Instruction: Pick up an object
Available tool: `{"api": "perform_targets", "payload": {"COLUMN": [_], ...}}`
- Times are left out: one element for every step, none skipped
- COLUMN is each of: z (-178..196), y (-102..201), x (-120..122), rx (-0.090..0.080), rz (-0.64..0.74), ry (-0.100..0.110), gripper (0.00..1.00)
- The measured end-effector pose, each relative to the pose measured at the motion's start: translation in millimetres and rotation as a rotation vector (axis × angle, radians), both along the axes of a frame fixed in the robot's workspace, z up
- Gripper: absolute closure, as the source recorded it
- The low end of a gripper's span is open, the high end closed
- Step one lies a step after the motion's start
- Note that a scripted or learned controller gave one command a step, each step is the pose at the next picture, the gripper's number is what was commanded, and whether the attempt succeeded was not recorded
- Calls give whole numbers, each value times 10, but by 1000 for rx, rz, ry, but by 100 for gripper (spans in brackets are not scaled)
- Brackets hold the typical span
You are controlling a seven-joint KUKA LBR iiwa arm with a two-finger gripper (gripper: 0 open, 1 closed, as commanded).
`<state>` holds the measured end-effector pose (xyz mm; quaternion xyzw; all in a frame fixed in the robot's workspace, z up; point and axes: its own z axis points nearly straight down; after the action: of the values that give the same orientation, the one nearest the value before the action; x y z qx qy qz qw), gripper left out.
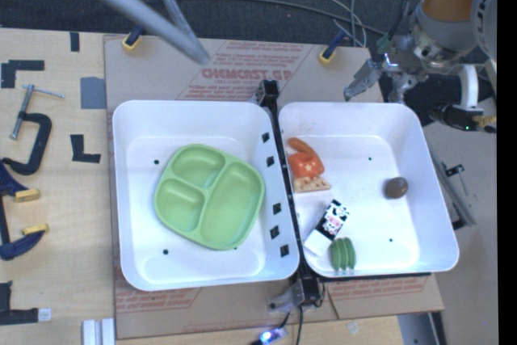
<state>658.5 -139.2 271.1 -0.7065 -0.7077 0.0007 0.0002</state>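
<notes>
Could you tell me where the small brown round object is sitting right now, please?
The small brown round object lies in the right bin, near its right wall, apart from the other items; the black-and-white block and green toy are to its lower left.

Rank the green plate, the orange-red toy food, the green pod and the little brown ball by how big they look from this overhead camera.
1. green plate
2. orange-red toy food
3. green pod
4. brown ball
The pod and ball look close in size.

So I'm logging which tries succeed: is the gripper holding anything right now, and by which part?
Nothing is held. The gripper hangs above the right bin's far rim with nothing between its fingers; the toys lie inside the bin.
</notes>
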Motion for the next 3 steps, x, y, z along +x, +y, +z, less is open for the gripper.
{"api": "perform_targets", "payload": {"z": [-428,-1036,-1575], "y": [10,72,140], "x": [-13,-62,-158], "rx": [-1,0,0], "rz": [0,0,0], "ry": [2,3,5], "gripper": [0,0,0]}}
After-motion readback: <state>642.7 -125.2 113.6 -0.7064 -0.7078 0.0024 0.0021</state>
